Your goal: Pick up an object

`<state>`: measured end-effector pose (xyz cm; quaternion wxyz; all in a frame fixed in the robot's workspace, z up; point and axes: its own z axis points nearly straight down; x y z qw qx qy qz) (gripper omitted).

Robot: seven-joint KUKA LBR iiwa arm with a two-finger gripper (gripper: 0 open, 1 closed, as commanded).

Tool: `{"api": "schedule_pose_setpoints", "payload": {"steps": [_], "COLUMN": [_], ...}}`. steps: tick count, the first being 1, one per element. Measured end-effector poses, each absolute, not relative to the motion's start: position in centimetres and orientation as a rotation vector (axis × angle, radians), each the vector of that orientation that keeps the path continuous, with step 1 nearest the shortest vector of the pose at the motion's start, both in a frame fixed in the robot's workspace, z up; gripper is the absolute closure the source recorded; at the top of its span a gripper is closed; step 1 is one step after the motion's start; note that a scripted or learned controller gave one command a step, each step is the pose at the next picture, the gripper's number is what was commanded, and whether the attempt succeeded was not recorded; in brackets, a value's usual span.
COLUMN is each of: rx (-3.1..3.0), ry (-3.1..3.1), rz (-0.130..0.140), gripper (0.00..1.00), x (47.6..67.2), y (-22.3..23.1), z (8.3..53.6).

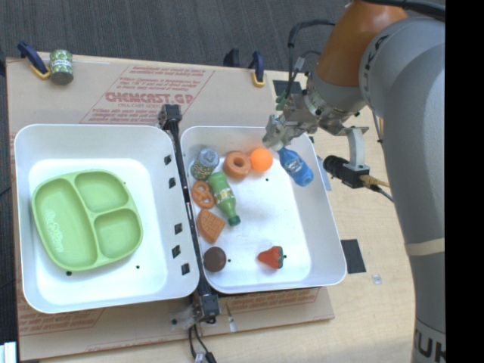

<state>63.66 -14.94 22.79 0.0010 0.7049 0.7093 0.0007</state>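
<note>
Gripper (281, 132) hovering at far rim of right white bin (321, 225); finger spacing impossible to tell. Just beside it, glossy blue plastic bottle (296, 166) tilted; smooth orange ball (261, 159) and ring-shaped doughnut (237, 165) close by.

Dark grey carpet (151, 13) lies behind the desk (378, 233), whose top carries a printed cardboard sheet (136, 97) held by clamps (34, 59).
</note>
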Motion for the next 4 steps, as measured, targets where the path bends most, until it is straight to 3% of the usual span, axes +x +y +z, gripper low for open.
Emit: {"api": "schedule_pose_setpoints", "payload": {"steps": [1,2,3,4], "rx": [2.217,2.214,2.219,2.216], "ry": [2.229,2.23,2.226,2.228], "rz": [-0.003,-0.002,-0.003,0.0], "gripper": [1.0,1.0,1.0,1.0], "x": [53.0,47.9,58.3,60.7], "y": [-10.4,-7.8,-14.5,-12.5], "z": [23.3,24.8,22.2,22.0]}}
